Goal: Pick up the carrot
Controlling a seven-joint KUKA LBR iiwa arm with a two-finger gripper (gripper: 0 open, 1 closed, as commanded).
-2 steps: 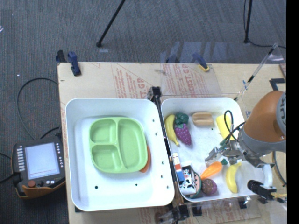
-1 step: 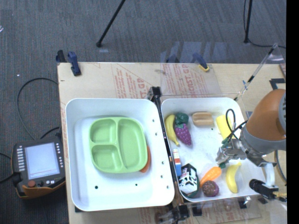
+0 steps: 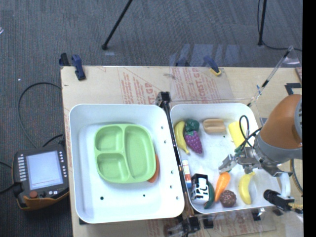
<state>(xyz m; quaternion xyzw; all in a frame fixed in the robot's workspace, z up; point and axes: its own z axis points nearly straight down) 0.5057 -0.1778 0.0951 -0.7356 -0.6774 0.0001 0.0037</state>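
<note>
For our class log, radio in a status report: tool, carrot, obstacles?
Tool low in right bin, just above carrot's top. Carrot lying free, not gripped. Crowded: brown ball and banana alongside.

A: Colours at lower right of the frame?
B: An orange carrot (image 3: 222, 183) with a green top, a yellow banana (image 3: 245, 188), a brown speckled ball (image 3: 228, 198).
A: And upper in that white bin (image 3: 217, 107)?
B: Purple grapes (image 3: 194, 141), a tan bun (image 3: 214, 126).
A: Left?
B: A light-green tray (image 3: 124, 153).
</note>
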